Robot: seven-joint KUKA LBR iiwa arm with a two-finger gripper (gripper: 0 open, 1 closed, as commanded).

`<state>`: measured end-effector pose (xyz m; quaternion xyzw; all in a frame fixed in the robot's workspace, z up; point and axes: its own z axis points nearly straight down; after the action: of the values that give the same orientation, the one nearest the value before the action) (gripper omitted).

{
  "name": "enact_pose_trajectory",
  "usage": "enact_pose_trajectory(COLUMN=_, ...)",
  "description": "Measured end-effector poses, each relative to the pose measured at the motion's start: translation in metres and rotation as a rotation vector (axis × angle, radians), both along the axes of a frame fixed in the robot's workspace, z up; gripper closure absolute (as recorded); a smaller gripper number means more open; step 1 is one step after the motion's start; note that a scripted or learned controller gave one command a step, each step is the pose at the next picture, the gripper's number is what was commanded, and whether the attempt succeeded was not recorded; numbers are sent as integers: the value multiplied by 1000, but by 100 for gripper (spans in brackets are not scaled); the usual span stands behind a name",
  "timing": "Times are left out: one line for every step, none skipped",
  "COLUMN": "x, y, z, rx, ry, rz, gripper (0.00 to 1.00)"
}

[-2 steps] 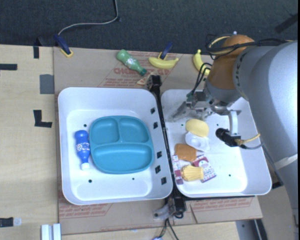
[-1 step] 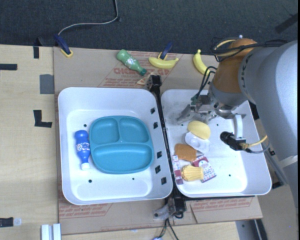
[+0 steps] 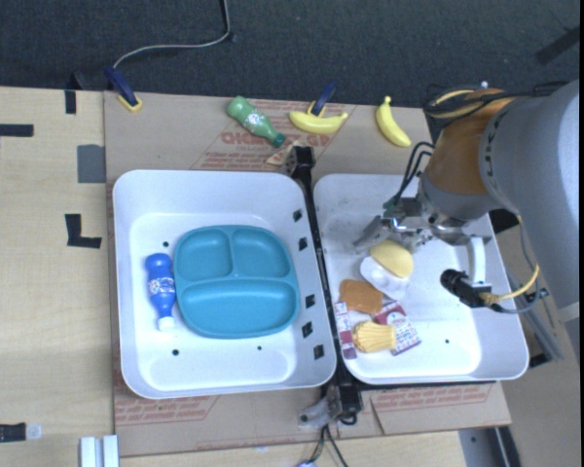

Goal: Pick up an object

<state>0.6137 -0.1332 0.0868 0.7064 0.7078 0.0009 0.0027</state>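
Left bin (image 3: 136, 358): blue divided plate (image 3: 237, 280), blue bottle (image 3: 160, 288). Right bin (image 3: 487, 353): toy food pile, yellow-white item (image 3: 389, 260) under the gripper (image 3: 401, 224). Gripper state unclear, wrist blocks it.

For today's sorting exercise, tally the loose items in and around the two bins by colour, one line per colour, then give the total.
Blue: 2, the divided plate and the small bottle.
Yellow: 4, two bananas, the pale round item and the ridged item.
Green: 1, the bottle.
Orange-brown: 1, the flat piece.
Red and white: 1, the packet.
Total: 9
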Motion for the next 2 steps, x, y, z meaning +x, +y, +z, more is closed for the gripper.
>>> enact_pose_trajectory(x=0, y=0, z=10, rx=-1, ry=-1, rz=0, gripper=100)
enact_pose_trajectory(x=0, y=0, z=10, rx=-1, ry=0, rz=0, gripper=0)
